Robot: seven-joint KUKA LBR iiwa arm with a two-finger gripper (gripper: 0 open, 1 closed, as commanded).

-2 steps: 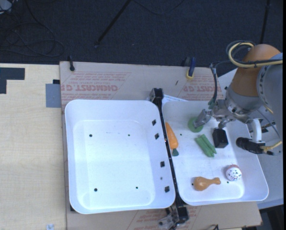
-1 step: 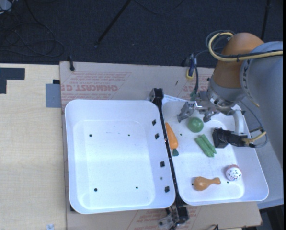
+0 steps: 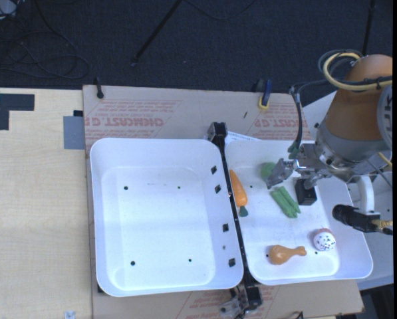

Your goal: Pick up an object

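My gripper point(image 3: 282, 172) hovers over the upper middle of the right bin point(image 3: 358, 271), reaching in from the right. A small green piece point(image 3: 269, 169) lies just at its left tip; whether it is gripped I cannot tell. Directly below the gripper lies a long green vegetable point(image 3: 285, 202), slanted. An orange carrot point(image 3: 237, 189) rests along the bin's left wall. Near the front of the bin sit an orange drumstick-shaped toy point(image 3: 285, 253) and a white speckled ball point(image 3: 324, 240).
The left bin point(image 3: 102, 178) stands beside the right one, with a black divider point(image 3: 228, 198) between them. Both rest on a cardboard sheet point(image 3: 151, 115). The arm's orange band point(image 3: 364, 98) rises at the right edge.
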